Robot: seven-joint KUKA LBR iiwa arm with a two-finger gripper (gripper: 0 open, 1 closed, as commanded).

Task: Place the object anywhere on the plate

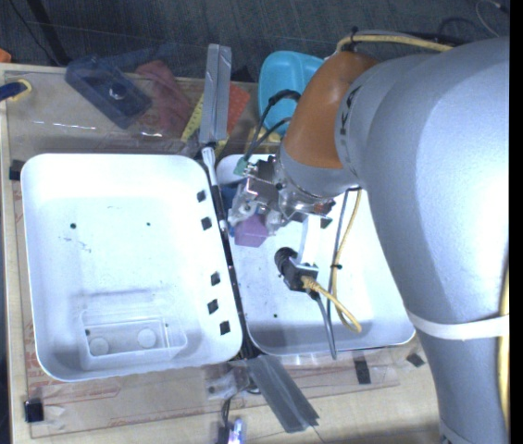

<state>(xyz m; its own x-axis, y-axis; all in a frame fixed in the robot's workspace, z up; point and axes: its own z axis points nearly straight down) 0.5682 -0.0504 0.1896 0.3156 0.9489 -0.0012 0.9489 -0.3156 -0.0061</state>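
My gripper point(250, 213) hangs low over the far left part of the right bin point(372, 326), close to the divider between the bins. A small purple block point(250, 233) sits right at the gripper's tip, touching or nearly touching it; whether it is gripped is hidden by the wrist. Just behind the gripper, at the bin's far left corner, I see a small white rounded thing point(230, 166) with a sliver of blue point(228, 194) below it. The arm hides most of that corner, so I cannot make out a whole plate.
The left bin point(48, 248) holds a clear plastic tray point(131, 329) near its front edge. A black cable end with a yellow cord point(309, 285) dangles over the right bin's middle. A teal object point(284, 77) and clutter lie behind the bins.
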